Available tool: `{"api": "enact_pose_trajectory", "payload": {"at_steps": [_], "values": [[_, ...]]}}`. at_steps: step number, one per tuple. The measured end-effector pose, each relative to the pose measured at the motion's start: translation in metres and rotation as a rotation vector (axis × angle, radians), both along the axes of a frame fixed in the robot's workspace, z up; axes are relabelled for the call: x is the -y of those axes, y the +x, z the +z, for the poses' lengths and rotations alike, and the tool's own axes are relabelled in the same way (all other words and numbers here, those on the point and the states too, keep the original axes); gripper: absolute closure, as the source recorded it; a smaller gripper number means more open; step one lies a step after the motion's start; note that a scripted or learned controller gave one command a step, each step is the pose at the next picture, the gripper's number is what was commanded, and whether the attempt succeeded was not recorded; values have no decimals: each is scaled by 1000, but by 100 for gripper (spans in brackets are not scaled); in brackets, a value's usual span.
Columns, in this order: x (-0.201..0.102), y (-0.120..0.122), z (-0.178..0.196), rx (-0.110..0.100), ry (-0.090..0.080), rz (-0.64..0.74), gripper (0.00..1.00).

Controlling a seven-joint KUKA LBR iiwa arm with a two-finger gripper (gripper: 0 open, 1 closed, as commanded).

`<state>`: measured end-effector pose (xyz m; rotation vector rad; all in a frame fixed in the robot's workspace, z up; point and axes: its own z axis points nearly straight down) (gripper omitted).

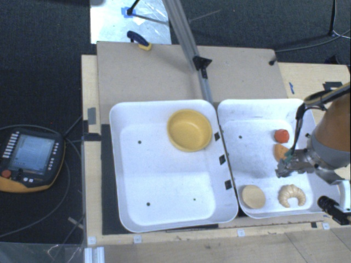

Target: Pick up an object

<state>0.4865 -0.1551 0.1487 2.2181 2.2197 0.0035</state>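
The right bin [247,125] holds a small red ball [281,135], an orange piece [281,150] just below it, a round beige disc [253,196] and a pale croissant [292,195] near the front wall. A yellow bowl [189,129] sits at the back of the left bin [142,201]. My gripper [286,168] hangs low in the right bin, right beside the orange piece and above the croissant. The arm comes in from the right edge.
A teach pendant [28,160] lies on the dark floor at the left. A slanted metal pole [186,37] crosses the cardboard backing behind the bins. A black cable [299,130] loops beside the arm.
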Motion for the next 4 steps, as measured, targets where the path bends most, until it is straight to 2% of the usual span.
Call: {"api": "enact_pose_trajectory", "payload": {"at_steps": [2, 3, 4], "values": [[-6, 2, 85, 0, 0, 1, 100], [-66, 6, 79, -3, 1, 5, 100], [-118, 13, 90, -3, 2, 3, 100]]}}
